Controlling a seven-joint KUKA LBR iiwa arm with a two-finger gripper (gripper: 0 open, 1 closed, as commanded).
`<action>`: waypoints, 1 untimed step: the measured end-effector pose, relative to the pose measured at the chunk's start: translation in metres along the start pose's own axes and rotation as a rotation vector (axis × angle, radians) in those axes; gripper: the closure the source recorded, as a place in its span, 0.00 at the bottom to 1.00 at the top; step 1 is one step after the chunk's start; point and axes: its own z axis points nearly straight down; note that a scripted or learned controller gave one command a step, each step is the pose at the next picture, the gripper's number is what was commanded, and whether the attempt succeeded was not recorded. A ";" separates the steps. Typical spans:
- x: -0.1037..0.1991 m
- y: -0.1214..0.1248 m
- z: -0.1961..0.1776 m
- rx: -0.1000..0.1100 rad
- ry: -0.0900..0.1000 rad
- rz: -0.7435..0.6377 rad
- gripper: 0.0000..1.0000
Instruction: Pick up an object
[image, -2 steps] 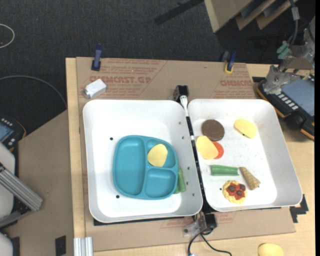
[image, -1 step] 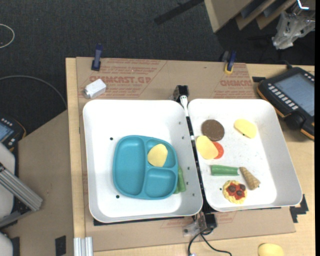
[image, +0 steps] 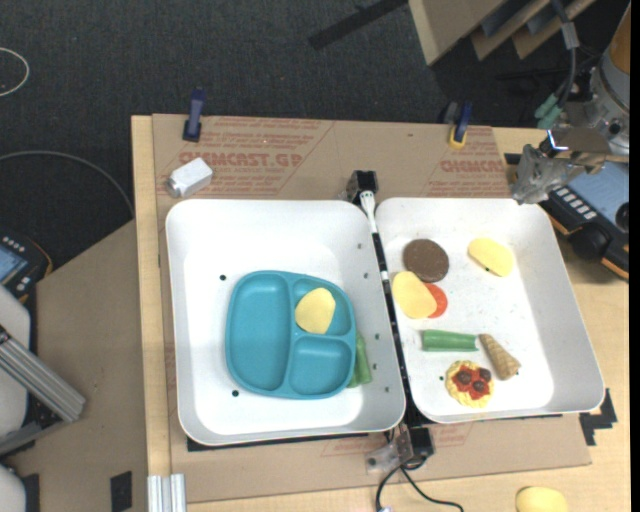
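Six small food pieces lay in the right shallow white bin (image: 570, 330); the claw (image: 530, 180), its opening impossible to tell, hovered beyond the bin's far right corner, risking a miss.

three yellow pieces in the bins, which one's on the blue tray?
The yellow piece in the blue tray's upper right compartment, left bin. The other two lie loose in the right bin.

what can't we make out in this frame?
- Gripper, camera view: small and dark at the right bin's top corner; finger state unreadable.
- Green piece: wedged beside the blue tray, mostly hidden by the tray's rim.
- Red piece: largely covered by the yellow piece on top.
- Yellow object outside the bins: cut off by the bottom edge.
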 end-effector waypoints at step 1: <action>0.070 0.010 -0.156 -0.036 -0.001 -0.012 1.00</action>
